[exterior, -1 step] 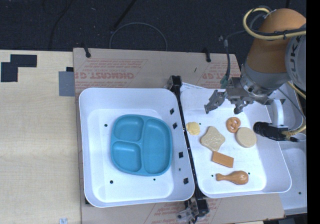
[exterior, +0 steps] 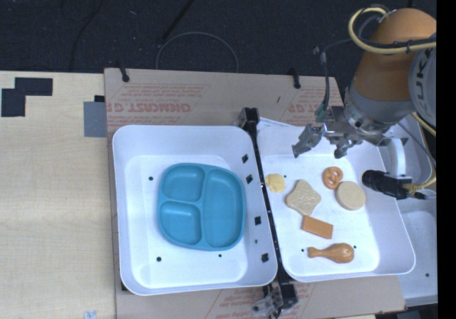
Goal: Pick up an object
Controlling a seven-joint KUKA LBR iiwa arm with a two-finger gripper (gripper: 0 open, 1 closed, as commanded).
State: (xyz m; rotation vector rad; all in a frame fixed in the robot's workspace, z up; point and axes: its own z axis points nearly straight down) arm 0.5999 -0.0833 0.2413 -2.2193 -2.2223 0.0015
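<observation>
The right bin (exterior: 399, 239) holds several toy foods: a small yellow round piece (exterior: 275, 183), a tan bread slice (exterior: 303, 199), an orange pretzel (exterior: 332, 177), a cream disc (exterior: 350, 195), an orange block (exterior: 317, 226) and a brown drumstick (exterior: 331, 253). My gripper (exterior: 324, 144) hangs over the far part of this bin, above and just behind the pretzel. It is open, its fingers spread left and right, and nothing lies between them.
A blue divided plate (exterior: 201, 206) lies in the left bin (exterior: 135, 168). A black divider (exterior: 258, 189) runs between the two bins. A black cylindrical part (exterior: 385, 184) juts over the right bin's right rim near the cream disc.
</observation>
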